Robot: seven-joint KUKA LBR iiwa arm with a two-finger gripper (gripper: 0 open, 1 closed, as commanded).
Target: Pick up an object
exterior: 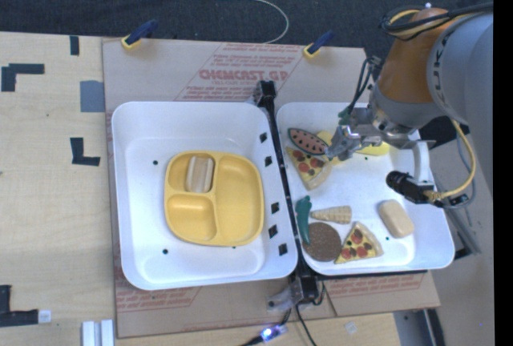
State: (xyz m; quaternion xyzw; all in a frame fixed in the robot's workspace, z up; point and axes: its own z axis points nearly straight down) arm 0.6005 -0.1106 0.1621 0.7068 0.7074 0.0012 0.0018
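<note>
My gripper [343, 142] hangs low over the upper left part of the right bin [429, 255], its tip just right of a dark oval toy with red spots [307, 141]. A pizza slice [309, 168] lies just below and left of the tip. A yellow piece [373, 149] shows partly from under the wrist. Lower in this bin lie a green piece [303, 216], a cream cone [333, 215], a brown disc [323, 241], a second pizza slice [359, 243] and a tan bread roll [395, 218].
The left bin [140, 176] holds a yellow divided plate [240, 216] with a beige bread piece [199, 173] in its upper left compartment. A black strip with clips [276, 176] runs between the bins. The arm's black fitting [405, 186] hangs over the right bin.
</note>
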